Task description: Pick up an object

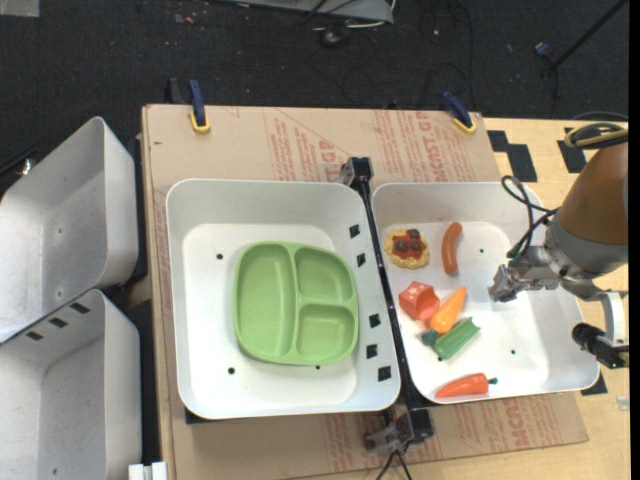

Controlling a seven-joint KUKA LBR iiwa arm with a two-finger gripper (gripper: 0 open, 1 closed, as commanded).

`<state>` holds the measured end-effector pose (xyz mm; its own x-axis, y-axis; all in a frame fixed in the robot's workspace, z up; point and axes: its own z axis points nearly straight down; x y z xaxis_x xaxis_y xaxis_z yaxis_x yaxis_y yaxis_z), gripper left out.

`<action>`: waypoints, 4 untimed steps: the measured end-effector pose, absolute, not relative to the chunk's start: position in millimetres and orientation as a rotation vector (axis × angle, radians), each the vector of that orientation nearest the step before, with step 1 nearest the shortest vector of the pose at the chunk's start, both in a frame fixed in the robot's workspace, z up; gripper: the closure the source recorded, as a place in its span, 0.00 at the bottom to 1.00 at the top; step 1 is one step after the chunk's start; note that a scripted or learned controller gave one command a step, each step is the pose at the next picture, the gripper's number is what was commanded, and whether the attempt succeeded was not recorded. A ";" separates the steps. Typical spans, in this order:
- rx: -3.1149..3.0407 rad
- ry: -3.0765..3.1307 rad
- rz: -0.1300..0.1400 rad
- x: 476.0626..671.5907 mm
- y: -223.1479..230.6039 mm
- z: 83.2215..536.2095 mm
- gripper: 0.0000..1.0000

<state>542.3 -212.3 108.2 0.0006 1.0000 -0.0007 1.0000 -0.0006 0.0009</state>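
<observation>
Nearest the camera in the right bin (560,378) lies a small orange chili pepper (464,386), close to the near wall. Farther in sits a cluster: a green pod (456,339) touching an orange carrot (449,310), with a red pepper chunk (417,299) just beside them on the left. Beyond those, toward the far side, a little pizza slice (408,248) lies next to an upright-lying sausage (452,247). My gripper (507,286) hangs over the right bin, to the right of the cluster and apart from every item; nothing is between its tips, and whether they are spread or closed I cannot tell, since the wrist hides them from above. I judge that I am at the approach step, with no object picked yet. The carrot is the closest candidate, so the next move calls for shifting left over it, turning to straddle its narrow width, then dropping down without nudging the green pod that touches it. In the left bin (190,268) rests a green divided plate (296,303), well apart from my work. My arm is cut off at the right edge.
</observation>
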 end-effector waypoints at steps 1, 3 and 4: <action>2.215 2.219 0.004 537.7 -210.5 169.9 1.00; 2.214 2.221 0.003 533.6 -207.2 274.7 1.00; 2.214 2.230 0.001 539.7 -158.4 260.3 1.00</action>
<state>539.7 -158.4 260.3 -0.0070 1.0000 0.0012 1.0000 0.0070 -0.0002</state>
